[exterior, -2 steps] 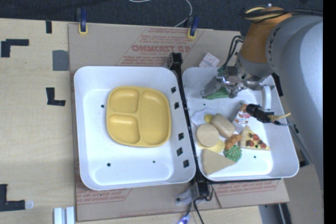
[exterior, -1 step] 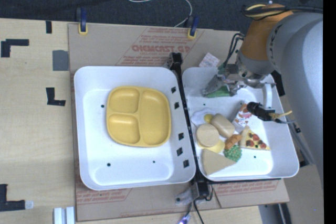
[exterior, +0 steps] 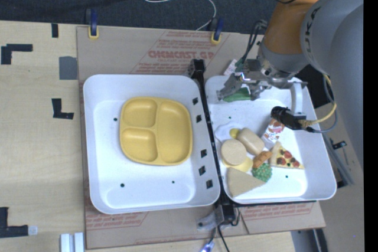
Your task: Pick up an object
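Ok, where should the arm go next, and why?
Probably slide the tool toward the near side of the right bin and lower it: it hangs over the far end, while the toy food is piled at the near end.

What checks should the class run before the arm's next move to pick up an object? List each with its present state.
1. Pincer above the right bin: ok.
2. Pincer already holds an object: cannot tell.
3. Toy food pile lying reachable in the right bin: ok.
4. Pincer directly over the pile: not ok, it sits toward the bin's far end.
5. Yellow tray lies apart in the left bin, out of the path: ok.
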Controlling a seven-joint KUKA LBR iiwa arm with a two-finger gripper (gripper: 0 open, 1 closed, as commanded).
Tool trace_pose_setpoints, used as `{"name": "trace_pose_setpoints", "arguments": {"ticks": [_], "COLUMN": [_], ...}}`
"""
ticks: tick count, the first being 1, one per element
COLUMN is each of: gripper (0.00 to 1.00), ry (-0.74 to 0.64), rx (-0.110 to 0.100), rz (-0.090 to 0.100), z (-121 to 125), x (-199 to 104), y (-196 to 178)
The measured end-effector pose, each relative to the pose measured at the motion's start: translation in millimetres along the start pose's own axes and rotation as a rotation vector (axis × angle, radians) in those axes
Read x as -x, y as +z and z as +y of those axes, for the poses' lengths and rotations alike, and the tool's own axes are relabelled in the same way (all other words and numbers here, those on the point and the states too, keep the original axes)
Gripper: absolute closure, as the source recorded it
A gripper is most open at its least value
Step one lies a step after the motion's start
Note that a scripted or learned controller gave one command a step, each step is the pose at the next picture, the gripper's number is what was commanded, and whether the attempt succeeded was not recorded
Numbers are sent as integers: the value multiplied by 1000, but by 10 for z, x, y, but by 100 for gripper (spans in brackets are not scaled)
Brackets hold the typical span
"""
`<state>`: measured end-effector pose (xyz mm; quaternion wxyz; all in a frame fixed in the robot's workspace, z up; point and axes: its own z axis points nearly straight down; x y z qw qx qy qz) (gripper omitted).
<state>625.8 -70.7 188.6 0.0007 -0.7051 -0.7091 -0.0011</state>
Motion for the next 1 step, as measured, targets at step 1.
{"name": "trace_pose_setpoints", "arguments": {"ticks": [1], "gripper": [100], "ry": [3], "rx": [-6], "rz": [-1], "z": [-526], "x": [-417], "y": [-84]}}
